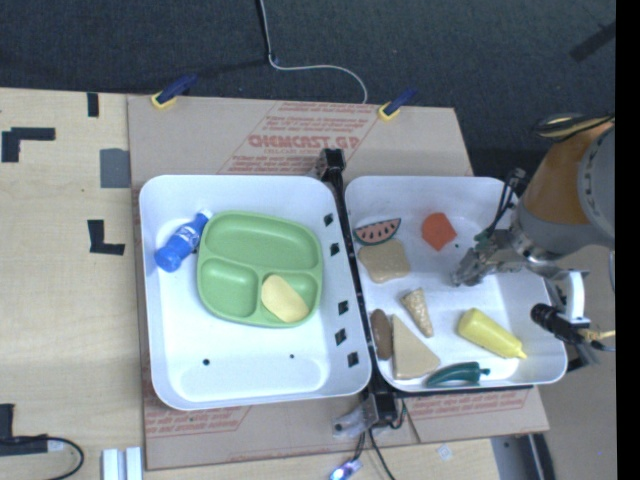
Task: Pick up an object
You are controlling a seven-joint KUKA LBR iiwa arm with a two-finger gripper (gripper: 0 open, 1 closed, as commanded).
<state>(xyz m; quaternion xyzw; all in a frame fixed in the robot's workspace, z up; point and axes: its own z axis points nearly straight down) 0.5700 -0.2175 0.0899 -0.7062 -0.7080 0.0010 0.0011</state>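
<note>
Camera view shows the pincer low inside the right bin, near its right half, with bare white floor beneath it; whether it is wide or narrow I cannot tell, and nothing is visibly between its tips. The nearest candidates to pick are the orange-red block, just up and left of it, and the yellow pepper-like piece, just below it. Both lie apart from their neighbours, so either probably offers room for a grasp from above. Further left, the watermelon slice, tan bread piece, small wedge, brown stick and sandwich triangle crowd toward the wall shared with the left bin, which likely leaves less space there. A green item lies against the near rim. In the left bin a green divided plate holds a yellow piece, with a blue bottle beside it. Both bins rest on cardboard on the counter.
</note>
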